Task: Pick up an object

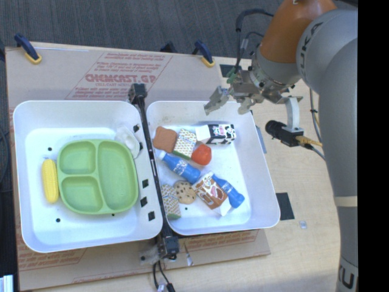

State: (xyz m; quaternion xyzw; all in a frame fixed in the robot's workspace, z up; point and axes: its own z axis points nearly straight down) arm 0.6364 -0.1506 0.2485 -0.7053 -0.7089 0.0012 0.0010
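Note:
My gripper (230, 101) hangs open above the far right corner of the right bin (258, 181), with nothing between its fingers. Just below it in the bin lies a small black and white milk carton (217, 132). Further in lie a red tomato (202, 154), a brown bread piece (165, 139), a patterned packet (185, 142), a blue bottle (180, 166), a brown and blue packet (217, 193) and a cookie (184, 193).
The left bin (30, 224) holds a green divided plate (98, 176), a yellow corn cob (50, 179) and a clear plastic cup (127, 140). A black divider clip (138, 91) sits between the bins. Blue clamps (203, 52) hold the cardboard at the back.

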